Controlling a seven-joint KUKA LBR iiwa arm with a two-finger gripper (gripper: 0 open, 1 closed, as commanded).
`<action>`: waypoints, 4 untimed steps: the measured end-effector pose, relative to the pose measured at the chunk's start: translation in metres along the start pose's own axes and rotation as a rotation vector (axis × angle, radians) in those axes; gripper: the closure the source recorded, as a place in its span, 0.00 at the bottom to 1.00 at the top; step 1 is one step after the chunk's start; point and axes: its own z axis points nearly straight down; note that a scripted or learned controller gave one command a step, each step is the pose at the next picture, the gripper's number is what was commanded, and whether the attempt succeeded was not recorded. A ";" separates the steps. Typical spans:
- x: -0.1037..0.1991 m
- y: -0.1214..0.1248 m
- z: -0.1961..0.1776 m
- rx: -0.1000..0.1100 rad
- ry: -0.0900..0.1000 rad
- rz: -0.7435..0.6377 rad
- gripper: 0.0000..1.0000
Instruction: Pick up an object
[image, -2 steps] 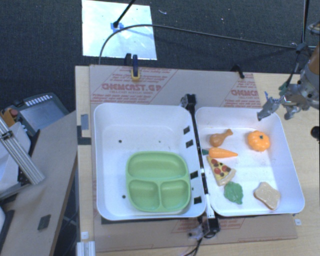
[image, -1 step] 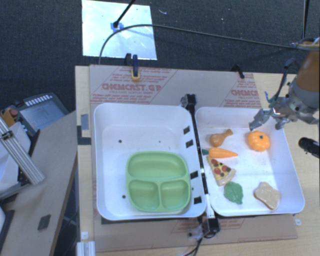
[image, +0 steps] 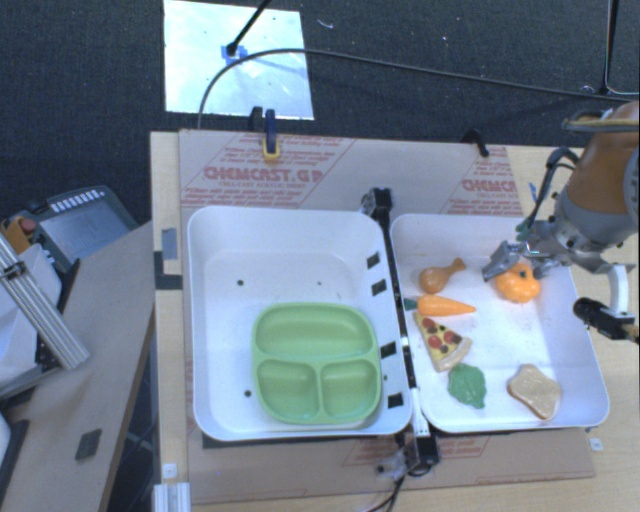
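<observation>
we see two white bins side by side on the bench. the left bin (image: 210, 300) carries a green divided plate (image: 316, 362), which lies toward the bin's near edge, closer to the right wall than the left.

the right bin (image: 575, 400) carries the toy food. a chicken drumstick (image: 441, 274) lies near the bin's left wall, toward the far edge, and just in front of it lies a carrot (image: 444, 306), pointing right. a pizza slice (image: 442, 340) lies just in front of the carrot, near the left wall. a green leafy piece (image: 467, 385) sits close to the near edge, and a slice of bread (image: 535, 390) lies toward the near right corner.

an orange fruit-like piece (image: 518, 285) sits toward the far right part of the right bin. the arm (image: 605, 190) comes in over the bin's right edge, and its gripper (image: 512, 262) is down at the orange piece, right over its upper left side. we cannot tell how the gripper is set, nor whether it has the orange piece caught or merely touches it; the piece seems to rest on the bin floor.

behind the bins, a sheet of printed cardboard (image: 300, 170) lies under them, with a yellow clamp (image: 270, 148) at its far edge.
</observation>
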 end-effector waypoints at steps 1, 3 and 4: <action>-0.005 0.005 0.041 -0.020 -0.013 0.001 0.00; -0.009 0.013 -0.023 -0.009 -0.002 -0.002 1.00; -0.001 0.018 -0.072 -0.010 -0.002 -0.004 1.00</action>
